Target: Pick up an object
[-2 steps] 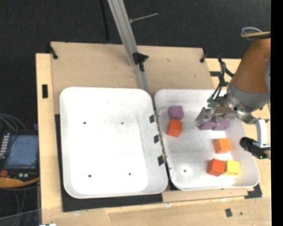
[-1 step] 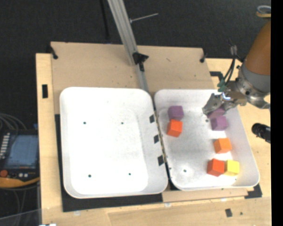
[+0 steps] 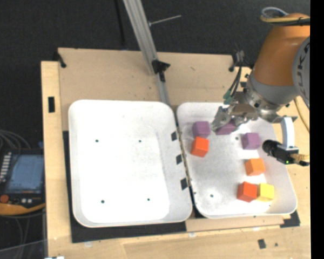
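I see a teach pendant (image 3: 19, 179) with cables off the wooden bench's (image 3: 97, 74) left side, and a metal pole (image 3: 143, 36) slanting across its back

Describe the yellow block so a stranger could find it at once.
Look at the right bin of the two white bins. In its near right corner sits the yellow block, touching a red-orange block on its left. It is the one yellow piece among purple and orange blocks.
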Controlling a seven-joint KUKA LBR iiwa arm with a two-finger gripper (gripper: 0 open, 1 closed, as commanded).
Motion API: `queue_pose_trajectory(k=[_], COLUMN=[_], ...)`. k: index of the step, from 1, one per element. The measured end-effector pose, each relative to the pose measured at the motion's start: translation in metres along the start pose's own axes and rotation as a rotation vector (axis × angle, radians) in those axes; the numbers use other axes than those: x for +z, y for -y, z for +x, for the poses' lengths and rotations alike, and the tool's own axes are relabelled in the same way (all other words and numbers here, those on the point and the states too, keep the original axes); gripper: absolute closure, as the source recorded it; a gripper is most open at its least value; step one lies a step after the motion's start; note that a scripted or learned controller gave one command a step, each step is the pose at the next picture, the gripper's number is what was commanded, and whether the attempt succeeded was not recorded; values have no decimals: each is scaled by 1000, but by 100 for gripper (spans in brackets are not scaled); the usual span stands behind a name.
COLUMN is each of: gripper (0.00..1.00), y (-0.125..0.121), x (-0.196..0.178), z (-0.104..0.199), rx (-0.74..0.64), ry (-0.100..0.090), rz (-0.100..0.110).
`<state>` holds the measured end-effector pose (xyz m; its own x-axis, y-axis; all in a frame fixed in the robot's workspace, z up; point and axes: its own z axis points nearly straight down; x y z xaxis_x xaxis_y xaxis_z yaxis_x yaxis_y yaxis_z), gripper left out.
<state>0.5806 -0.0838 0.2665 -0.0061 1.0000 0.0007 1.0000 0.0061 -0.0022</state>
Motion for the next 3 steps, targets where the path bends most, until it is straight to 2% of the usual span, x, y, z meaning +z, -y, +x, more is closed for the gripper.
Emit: queue_pose_trajectory(k=[2,3], gripper=[100,100], y=[-17,-32], x=[-1,17], z=[108,158], rx=[-1,0], ry=[1,1], rz=[-4,-4])
